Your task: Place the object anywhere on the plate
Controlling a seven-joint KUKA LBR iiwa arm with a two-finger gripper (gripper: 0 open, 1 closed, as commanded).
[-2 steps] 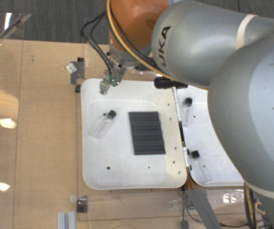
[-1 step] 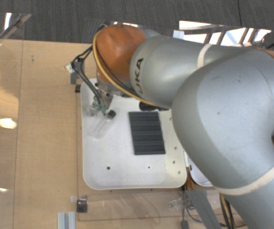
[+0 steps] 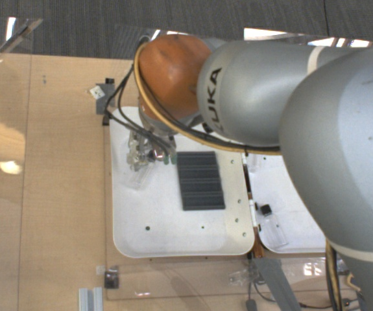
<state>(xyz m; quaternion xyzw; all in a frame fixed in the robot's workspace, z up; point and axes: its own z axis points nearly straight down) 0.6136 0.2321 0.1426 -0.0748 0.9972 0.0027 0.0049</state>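
A dark grey ribbed rectangular plate [image 3: 200, 180] lies flat in the left white bin [image 3: 167, 238], right of its middle. My gripper [image 3: 139, 157] hangs below the orange wrist band, low over the bin's upper left part, a short way left of the plate. It looks pale and glassy against the white floor. The large grey arm covers the bin's far edge and whatever lies under the wrist.
The right bin [image 3: 290, 232] is mostly covered by the arm, and a small black piece [image 3: 264, 208] lies near its left rim. A black bracket [image 3: 105, 102] sits on the wooden bench by the left bin's far corner. Small metal fittings [image 3: 111, 278] stand below the bin.
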